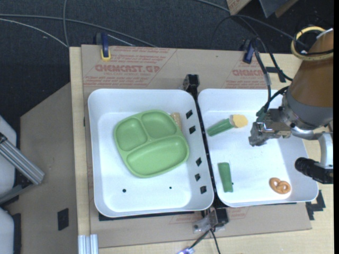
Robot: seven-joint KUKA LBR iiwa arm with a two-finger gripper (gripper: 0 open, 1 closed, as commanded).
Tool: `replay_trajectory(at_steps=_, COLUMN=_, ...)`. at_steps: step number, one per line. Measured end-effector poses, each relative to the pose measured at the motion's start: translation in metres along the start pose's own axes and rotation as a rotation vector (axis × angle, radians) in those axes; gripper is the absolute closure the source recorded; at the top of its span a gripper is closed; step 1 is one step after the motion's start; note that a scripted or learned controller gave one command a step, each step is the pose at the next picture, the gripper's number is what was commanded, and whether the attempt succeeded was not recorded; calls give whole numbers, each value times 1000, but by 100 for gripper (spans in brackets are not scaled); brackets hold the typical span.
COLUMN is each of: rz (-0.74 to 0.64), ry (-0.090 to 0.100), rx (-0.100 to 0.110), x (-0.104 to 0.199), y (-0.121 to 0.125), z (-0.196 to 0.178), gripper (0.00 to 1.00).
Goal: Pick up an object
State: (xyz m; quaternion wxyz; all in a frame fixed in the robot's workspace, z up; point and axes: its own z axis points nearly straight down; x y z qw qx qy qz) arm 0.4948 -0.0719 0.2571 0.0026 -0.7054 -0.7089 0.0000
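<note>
**Gripper over the right bin**

Hovers above the right bin [249, 197], the gripper [258, 136]; finger state impossible to tell, nothing seen between them. Just left of it, a green-and-yellow piece [226, 124]. Nearer the front, a green block [225, 177]; toward the near right corner, a pretzel [279, 186]. In the left bin [100, 157], a green divided plate [151, 143], well apart.

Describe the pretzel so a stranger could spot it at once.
Start at the right white bin, the one under the arm. Go to its near right corner: the pretzel lies there alone, small, orange-brown and twisted into loops, unlike the two plain green sticks farther left.
</note>
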Motion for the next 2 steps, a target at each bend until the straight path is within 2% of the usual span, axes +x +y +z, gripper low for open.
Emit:
replay_trajectory(at_steps=1, rz=-1, ry=-1, rx=-1, x=53, y=9, z=5, gripper=100)
replay_trajectory(at_steps=2, rz=-2, ry=0, rx=-1, x=107, y=6, z=7, gripper=100)
